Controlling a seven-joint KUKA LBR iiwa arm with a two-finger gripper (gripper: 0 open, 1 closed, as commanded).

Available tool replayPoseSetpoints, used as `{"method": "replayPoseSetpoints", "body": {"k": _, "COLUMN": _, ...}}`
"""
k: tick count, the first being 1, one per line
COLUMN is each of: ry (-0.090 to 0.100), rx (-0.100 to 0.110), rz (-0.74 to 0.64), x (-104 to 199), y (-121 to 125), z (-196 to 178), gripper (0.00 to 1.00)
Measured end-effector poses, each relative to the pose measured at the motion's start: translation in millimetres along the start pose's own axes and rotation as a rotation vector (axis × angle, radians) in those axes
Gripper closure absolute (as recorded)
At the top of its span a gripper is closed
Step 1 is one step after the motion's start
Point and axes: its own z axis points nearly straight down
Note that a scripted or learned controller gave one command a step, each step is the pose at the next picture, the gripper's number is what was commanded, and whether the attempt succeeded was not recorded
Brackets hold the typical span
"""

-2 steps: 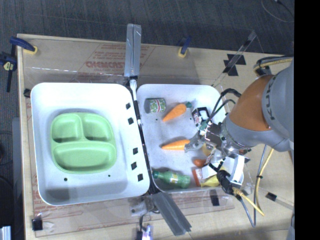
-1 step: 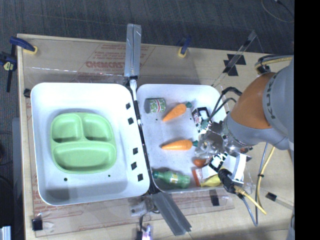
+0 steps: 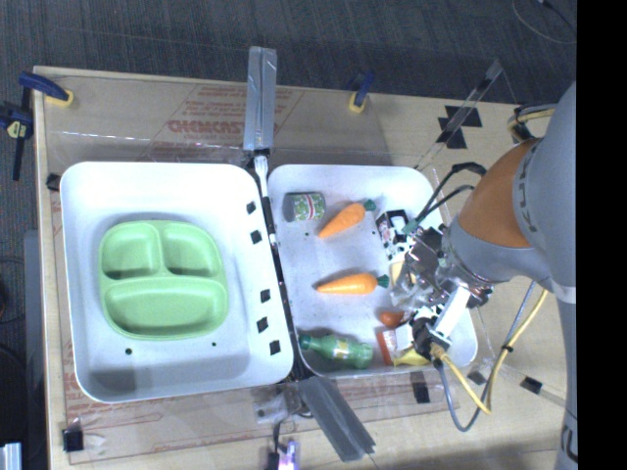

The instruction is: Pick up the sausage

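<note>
- My tool [image 3: 423, 297] hangs low over the right bin [image 3: 323, 179], near its 4 o'clock edge, with my grey arm [image 3: 534, 213] reaching in from 3 o'clock.
- Wires and brackets crowd the tool, and I cannot tell how it is set or whether anything sits in it.
- A small reddish piece [image 3: 391, 317], which I take for the sausage, lies on the bin floor just at 7 o'clock of the tool; it is partly hidden, so I am not sure of it.
- Two carrots lie in the same bin: the upper carrot [image 3: 343, 220] tilted near 12 o'clock, the lower carrot [image 3: 346, 284] lying flat at the middle.
- A small can [image 3: 305, 207] lies on its side just at 9 o'clock of the upper carrot.
- A green bottle [image 3: 337, 350] lies along the bin's 6 o'clock wall, a red and yellow packet [image 3: 397, 346] just beside it.
- The left bin [image 3: 73, 262] holds a green divided tray [image 3: 163, 279].
</note>
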Motion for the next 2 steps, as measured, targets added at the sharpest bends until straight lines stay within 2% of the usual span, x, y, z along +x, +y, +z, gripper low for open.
{"method": "replayPoseSetpoints", "body": {"k": 1, "ry": 0.001, "rx": -0.002, "rz": -0.112, "x": -1.4, "y": 2.3, "z": -31.6, "gripper": 1.00}}
{"method": "replayPoseSetpoints", "body": {"k": 2, "ry": 0.000, "rx": -0.004, "rz": -0.156, "x": 0.4, "y": 0.0, "z": -38.3, "gripper": 1.00}}
